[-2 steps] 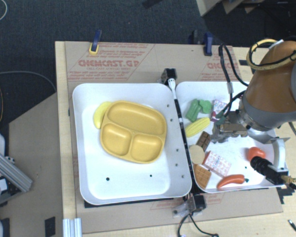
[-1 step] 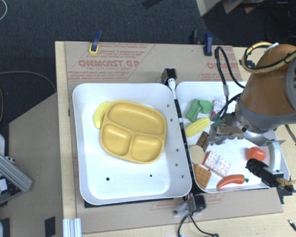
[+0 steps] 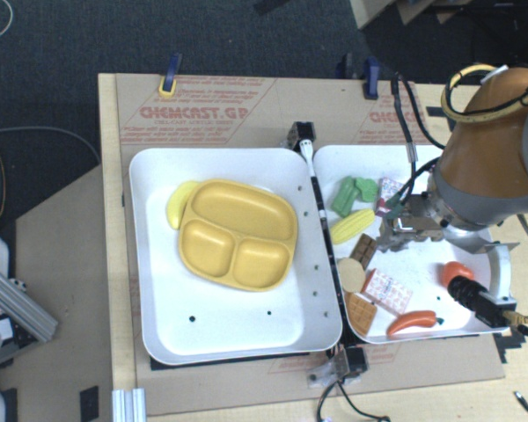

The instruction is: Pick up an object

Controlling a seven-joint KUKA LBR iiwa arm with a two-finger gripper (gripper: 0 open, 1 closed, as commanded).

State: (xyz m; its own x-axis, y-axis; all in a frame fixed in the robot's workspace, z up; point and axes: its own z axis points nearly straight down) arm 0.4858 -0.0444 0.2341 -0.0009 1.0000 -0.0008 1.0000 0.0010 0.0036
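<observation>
My gripper (image 3: 392, 233) hangs low over the middle of the right bin (image 3: 427, 158), on the grey arm with its orange band (image 3: 493, 130). Just left of it lie a yellow corn cob (image 3: 352, 226) and a green toy (image 3: 353, 193). A small brown block (image 3: 363, 251) sits right below the gripper's left side. Nearer the front edge are a red-and-white packet (image 3: 387, 290), a tan waffle piece (image 3: 361, 309), a red sausage (image 3: 413, 322) and an orange piece (image 3: 455, 272). I see nothing held.
The left bin (image 3: 158, 262) holds a yellow divided plate (image 3: 238, 234) with a yellow piece (image 3: 178, 204) tucked under its left rim. A black clip (image 3: 302, 135) sits where the bins meet. Cables (image 3: 407, 112) trail from the arm over the right bin's back.
</observation>
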